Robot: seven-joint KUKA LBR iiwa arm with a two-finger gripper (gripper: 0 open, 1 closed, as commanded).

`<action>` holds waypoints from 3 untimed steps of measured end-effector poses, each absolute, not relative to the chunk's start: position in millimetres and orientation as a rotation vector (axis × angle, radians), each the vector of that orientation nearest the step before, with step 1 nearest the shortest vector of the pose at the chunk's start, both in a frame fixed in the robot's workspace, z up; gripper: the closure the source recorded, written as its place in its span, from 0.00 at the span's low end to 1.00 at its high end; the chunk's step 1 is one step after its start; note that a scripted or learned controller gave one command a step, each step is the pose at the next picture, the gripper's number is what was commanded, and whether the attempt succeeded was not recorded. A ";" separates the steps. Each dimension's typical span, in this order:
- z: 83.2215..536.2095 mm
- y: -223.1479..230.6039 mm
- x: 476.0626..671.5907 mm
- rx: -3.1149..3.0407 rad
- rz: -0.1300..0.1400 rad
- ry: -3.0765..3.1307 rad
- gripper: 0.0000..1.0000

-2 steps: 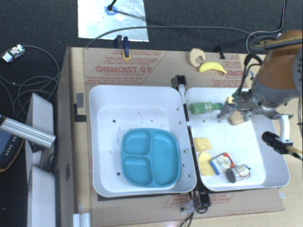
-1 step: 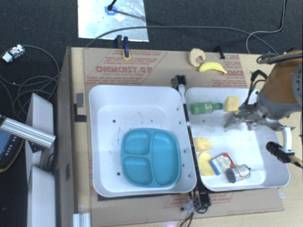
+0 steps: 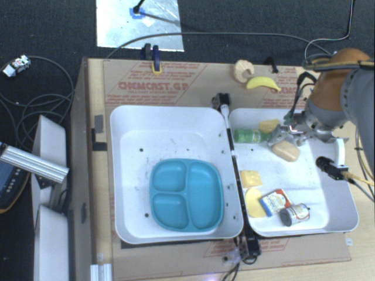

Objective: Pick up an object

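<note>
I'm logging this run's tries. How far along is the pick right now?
Done: the arm has reached into the right bin, and the gripper sits low over the tan block near the green bottle. In hand: nothing shows between its fingers, so no grasp is confirmed. Left: closing on an object and lifting it out. The blue tray lies in the left bin.

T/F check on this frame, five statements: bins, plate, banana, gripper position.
1. The blue divided plate lies in the left bin. True.
2. The banana lies in the right bin. False: it rests on the bench behind that bin.
3. The gripper is over the right bin, near the tan block. True.
4. The green bottle lies in the left bin. False: it is in the right bin, by the divider.
5. The blue plate holds food. False: its compartments look bare.
</note>
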State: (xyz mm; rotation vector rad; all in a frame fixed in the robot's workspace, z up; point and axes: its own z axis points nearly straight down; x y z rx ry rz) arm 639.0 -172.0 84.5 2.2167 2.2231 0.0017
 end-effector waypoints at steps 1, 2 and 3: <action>84.4 -175.1 576.8 2.220 0.000 2.222 0.00; 84.9 -111.2 634.6 2.216 0.003 2.224 0.00; 84.3 -146.8 667.2 2.224 -0.008 2.226 0.00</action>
